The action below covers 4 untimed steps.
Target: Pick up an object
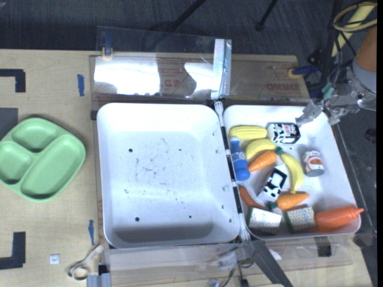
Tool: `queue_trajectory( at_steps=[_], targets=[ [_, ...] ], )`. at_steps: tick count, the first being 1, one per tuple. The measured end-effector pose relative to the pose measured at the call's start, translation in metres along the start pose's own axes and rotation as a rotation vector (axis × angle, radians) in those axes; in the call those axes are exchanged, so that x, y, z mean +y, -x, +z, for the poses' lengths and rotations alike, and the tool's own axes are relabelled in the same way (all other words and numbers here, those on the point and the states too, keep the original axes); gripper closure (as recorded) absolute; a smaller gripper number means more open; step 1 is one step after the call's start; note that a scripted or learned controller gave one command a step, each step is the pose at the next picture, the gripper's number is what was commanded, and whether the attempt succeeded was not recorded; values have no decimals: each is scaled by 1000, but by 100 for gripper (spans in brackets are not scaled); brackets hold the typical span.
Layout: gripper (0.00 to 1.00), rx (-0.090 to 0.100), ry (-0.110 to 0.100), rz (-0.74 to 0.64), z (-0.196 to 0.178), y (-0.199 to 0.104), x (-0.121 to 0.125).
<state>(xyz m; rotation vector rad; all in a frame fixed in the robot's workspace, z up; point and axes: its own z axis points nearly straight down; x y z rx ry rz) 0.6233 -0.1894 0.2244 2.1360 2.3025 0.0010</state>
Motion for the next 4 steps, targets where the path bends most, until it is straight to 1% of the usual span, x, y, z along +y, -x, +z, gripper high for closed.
queue_trajectory(
  at_steps=[1,2,3,4],
  targets=[
    [0,1,-2,218,36,21,-36],
    [0,10,6,296,126,11,-35],
    [100,3,5,296,117,14,-36],
    [100,-1,-1,609,27,-15,10]
  ],
)
